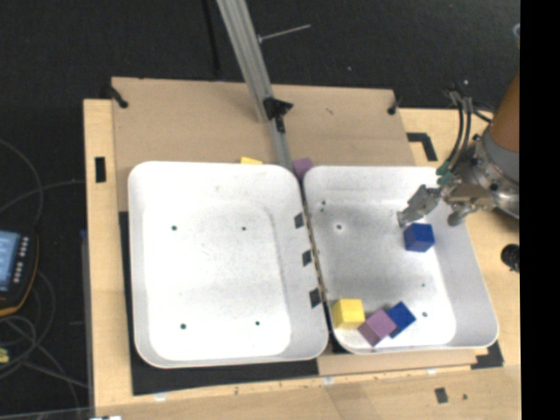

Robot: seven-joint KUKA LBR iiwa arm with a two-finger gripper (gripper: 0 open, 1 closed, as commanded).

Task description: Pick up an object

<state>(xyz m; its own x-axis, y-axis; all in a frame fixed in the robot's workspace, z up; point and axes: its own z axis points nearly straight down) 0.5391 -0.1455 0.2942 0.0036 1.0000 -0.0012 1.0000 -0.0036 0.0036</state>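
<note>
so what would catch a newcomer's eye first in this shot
Probably the gripper reaching in from the right, over the right bin, with a blue cube just below its fingers and not visibly held. Next, the bright cluster at that bin's near edge: a yellow cube, a purple cube and a second blue cube.

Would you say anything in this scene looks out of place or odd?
Yes: a yellow block and a purple block lie outside the bins, on the bench behind their far rims. The other blocks are inside the right bin, including a blue block near the hand.
</note>
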